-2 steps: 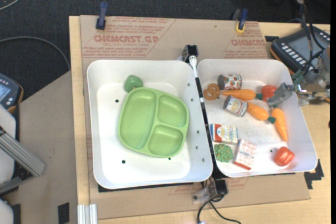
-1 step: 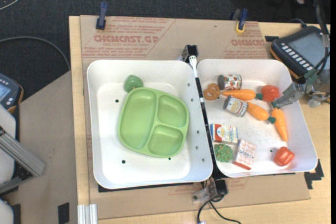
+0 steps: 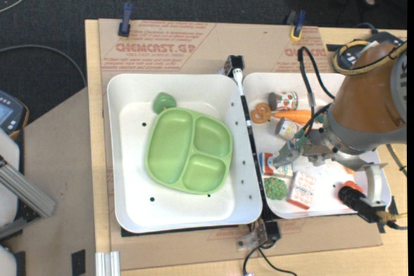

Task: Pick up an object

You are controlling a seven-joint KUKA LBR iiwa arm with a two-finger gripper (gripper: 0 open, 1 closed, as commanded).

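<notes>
The bench (image 3: 194, 42) carried two shallow white bins side by side. The left bin (image 3: 123, 139) held a green divided plate (image 3: 189, 150) lying flat across its middle, and a small green rounded object (image 3: 164, 101) touched the plate's far left corner. The right bin (image 3: 272, 207) was crowded with small items: a small can (image 3: 285, 100) near its far edge, an orange carrot (image 3: 294, 116) just in front of the can, a brown round piece (image 3: 260, 114) beside the carrot by the left wall, a red-and-white carton (image 3: 302, 191) near the front edge, and a packet of green peas (image 3: 275, 187) left of the carton. The arm (image 3: 369, 100) reached over the right bin, its gripper (image 3: 289, 153) low above the clutter; whether it was apart or together could not be told, and nothing showed between its tips
</notes>
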